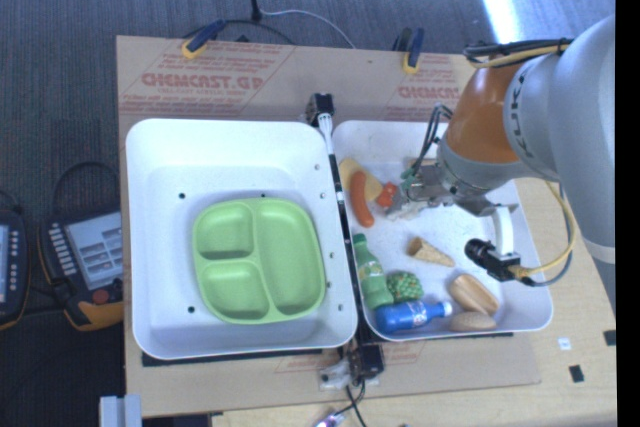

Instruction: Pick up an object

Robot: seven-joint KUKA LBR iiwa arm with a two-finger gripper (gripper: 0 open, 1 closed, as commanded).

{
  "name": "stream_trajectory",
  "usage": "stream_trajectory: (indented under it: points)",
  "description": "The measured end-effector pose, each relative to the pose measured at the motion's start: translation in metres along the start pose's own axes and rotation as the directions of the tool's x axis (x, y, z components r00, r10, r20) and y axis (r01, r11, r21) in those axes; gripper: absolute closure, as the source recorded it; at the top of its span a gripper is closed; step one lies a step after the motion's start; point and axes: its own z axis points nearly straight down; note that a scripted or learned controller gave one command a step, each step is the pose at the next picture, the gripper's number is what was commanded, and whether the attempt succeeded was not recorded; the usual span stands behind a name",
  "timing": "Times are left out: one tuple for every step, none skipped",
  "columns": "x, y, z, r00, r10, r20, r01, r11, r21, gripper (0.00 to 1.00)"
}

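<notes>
Two red "CHEMCAST GP" prints (pixel 203 81) on board (pixel 150 65)

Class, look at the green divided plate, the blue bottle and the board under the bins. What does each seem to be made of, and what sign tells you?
Green divided plate: likely moulded plastic, matte, uniform colour with smooth rounded compartments.
Blue bottle: probably plastic, glossy, with a bright highlight along it.
Board: looks like cardboard, dull tan with red printed lettering.
</notes>
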Motion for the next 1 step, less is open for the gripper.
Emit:
stream_trajectory:
  points:
    - [0.0002,-0.0002,0.0002,1.000,0.000,0.000,0.000,1.000,0.001,0.00]
